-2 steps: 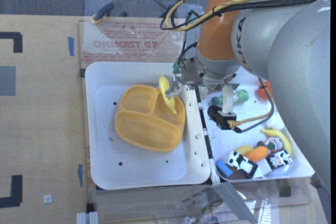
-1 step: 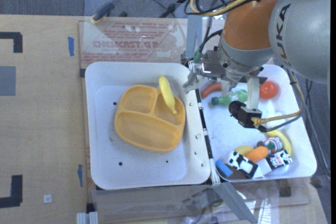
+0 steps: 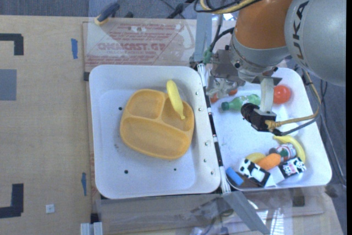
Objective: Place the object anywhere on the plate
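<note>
A yellow divided plate (image 3: pixel 148 132) lies in the left bin (image 3: pixel 104 173). A long yellow piece shaped like a banana (image 3: pixel 176 98) rests on the plate's upper right part, leaning across its rim. My gripper (image 3: pixel 221 87) hangs under the orange wrist band, over the top of the wall between the two bins. It is to the right of the yellow piece and apart from it. Nothing shows in its grasp.
The right bin (image 3: pixel 319 170) holds a green bottle (image 3: pixel 237 102), a red ball (image 3: pixel 281 94), a banana (image 3: pixel 293 144), an orange carrot (image 3: pixel 268 161), two black-and-white toys (image 3: pixel 254 171) and a blue piece (image 3: pixel 233 177). A clear plastic sheet (image 3: pixel 137 44) lies behind the left bin.
</note>
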Controlling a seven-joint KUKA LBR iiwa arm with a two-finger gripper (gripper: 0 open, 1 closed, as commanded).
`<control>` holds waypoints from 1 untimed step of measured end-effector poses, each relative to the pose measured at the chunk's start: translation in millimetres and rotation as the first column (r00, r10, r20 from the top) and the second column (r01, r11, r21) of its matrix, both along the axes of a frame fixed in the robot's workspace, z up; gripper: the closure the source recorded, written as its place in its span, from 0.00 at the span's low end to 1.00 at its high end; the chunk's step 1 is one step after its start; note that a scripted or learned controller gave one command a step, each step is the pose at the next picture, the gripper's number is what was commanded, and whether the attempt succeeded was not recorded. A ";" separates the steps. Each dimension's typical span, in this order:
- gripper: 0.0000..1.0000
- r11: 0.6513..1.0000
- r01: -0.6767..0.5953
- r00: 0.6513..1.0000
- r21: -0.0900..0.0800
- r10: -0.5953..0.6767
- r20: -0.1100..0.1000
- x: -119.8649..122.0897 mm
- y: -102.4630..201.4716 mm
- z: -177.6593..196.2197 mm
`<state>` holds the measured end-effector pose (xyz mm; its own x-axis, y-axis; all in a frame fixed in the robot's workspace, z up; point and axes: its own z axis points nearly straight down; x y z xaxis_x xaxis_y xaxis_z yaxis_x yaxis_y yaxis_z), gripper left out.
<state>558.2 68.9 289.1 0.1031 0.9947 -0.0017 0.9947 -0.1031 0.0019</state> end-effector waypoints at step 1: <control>0.00 1.000 0.000 1.000 0.000 0.000 0.000 -0.1 0.2 0.0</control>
